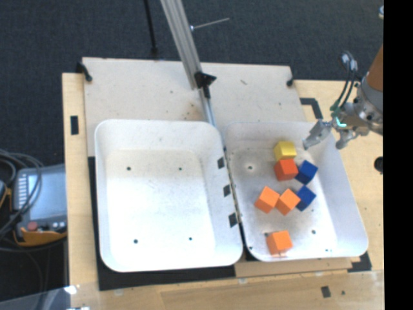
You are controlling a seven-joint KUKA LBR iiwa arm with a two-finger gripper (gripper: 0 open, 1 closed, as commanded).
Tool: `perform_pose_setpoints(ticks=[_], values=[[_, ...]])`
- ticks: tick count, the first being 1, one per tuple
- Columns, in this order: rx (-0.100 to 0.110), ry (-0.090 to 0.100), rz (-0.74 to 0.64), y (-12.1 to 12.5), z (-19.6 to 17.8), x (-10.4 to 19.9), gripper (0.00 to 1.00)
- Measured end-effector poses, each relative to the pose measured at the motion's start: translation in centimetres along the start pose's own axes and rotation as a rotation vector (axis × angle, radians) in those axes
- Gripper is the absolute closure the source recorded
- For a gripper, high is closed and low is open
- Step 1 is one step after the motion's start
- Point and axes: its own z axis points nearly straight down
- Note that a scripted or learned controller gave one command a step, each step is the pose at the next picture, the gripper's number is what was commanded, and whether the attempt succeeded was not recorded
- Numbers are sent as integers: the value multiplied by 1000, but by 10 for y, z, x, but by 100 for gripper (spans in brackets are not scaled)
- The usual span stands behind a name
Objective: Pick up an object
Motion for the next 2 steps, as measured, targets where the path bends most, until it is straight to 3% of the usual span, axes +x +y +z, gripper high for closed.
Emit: perform_pose_setpoints(ticks=[1,2], values=[[-4,-3,-2,1,-3,-1,0],[0,-3,-4,5,42,4,0]])
